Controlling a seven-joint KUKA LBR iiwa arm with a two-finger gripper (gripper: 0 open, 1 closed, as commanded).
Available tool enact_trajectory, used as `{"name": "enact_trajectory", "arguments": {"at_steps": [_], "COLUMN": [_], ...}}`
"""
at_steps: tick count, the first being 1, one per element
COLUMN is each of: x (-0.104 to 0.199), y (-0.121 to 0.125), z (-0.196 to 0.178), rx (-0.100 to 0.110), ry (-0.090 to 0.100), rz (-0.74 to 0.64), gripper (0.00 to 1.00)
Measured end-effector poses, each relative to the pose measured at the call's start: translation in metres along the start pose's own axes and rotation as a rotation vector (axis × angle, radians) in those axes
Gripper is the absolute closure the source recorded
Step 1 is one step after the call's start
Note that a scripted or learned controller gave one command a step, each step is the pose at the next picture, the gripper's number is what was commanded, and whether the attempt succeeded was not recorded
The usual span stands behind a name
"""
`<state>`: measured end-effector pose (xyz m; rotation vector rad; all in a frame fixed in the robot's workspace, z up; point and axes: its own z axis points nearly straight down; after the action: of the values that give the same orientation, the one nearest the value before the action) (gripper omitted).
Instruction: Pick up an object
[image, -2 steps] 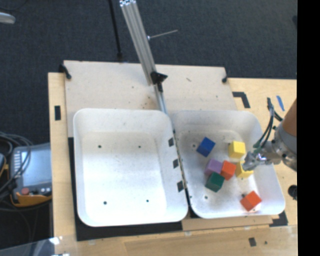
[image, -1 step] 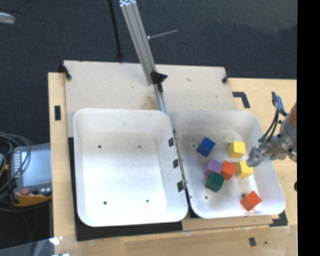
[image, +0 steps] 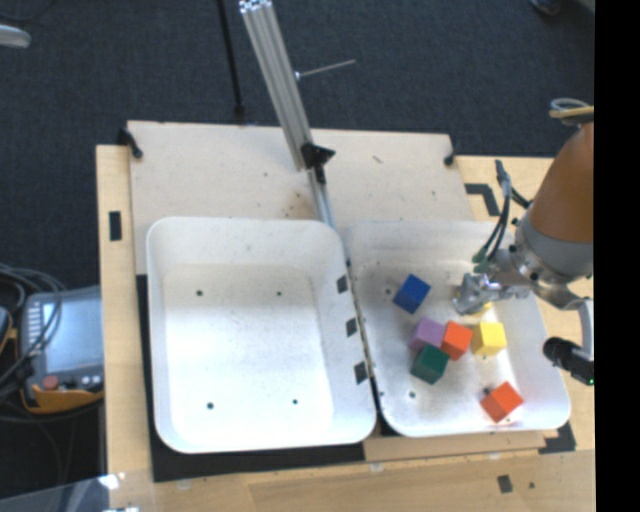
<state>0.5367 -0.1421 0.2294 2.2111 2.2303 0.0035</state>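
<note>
No lettering to read anywhere; the coloured blocks carry no marks; the small screen device (image: 62, 340) left of the bench shows a pale display, too blurred to make out any text.

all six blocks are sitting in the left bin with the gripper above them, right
Not quite. The camera view shows the blocks, among them the blue block and green block, in the right bin, not the left bin. The gripper is above them.
</note>
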Motion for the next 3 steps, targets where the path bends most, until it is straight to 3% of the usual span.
{"name": "enact_trajectory", "arguments": {"at_steps": [3], "x": [0.150], "y": [0.099], "z": [-0.014], "rx": [-0.001], "ry": [0.001], "rz": [0.000], "gripper": [1.00]}}
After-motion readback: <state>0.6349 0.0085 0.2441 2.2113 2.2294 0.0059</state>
